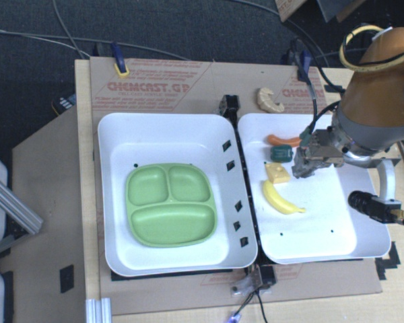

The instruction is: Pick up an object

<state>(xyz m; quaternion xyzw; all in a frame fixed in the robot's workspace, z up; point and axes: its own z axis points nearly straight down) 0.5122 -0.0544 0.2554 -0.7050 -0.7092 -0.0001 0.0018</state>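
Two shallow white bins are sitting side by side on the bench (155, 79), which is showing red lettering along its far edge. The left bin (111, 180) is holding a green divided plate (170, 204), three compartments, lying flat near the bin's middle. The right bin (337, 227) is carrying the small objects, all bunched in its left half: an orange carrot-like piece (283, 140) lying farthest back, a dark teal block (281, 155) just in front of it, a pale yellow wedge (277, 173) nearer still, and a yellow banana (281, 199) lying slantwise just in front of the wedge. A beige, knobbly piece (269, 99) is resting outside the bins on the bench, behind the right bin. The arm is reaching in from the right, its orange band (384, 52) showing above the grey wrist. The gripper (308, 161) is hanging over the right bin, just right of the teal block and the wedge, near them. Jaw state: cannot tell, the tip being too dark and cluttered to read. A blue clamp (120, 60) is gripping the bench's far edge at left.
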